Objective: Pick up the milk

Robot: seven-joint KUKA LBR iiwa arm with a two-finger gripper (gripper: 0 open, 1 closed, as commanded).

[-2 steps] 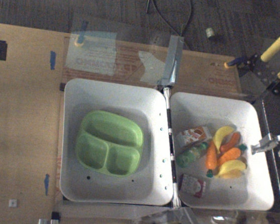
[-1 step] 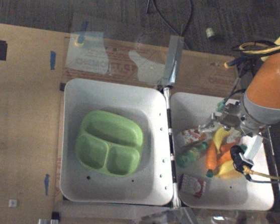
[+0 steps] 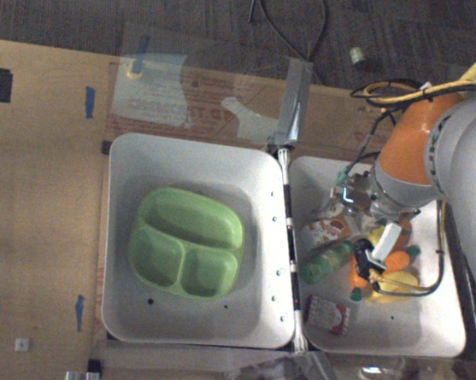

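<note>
Arm (image 3: 414, 155) over cluttered right bin (image 3: 444, 335) (toys heaped)

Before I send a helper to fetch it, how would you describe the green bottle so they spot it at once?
Look in the right-hand white bin, where the arm reaches in over a pile of toy food. The green bottle lies on its side at the pile's left edge, near the wall between the bins. It is the one long green item, next to orange and yellow pieces.

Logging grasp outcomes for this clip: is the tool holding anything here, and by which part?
It cannot be told. The tool is down among the clutter in the right bin, over the green bottle and orange items, with no item visibly gripped.
</note>
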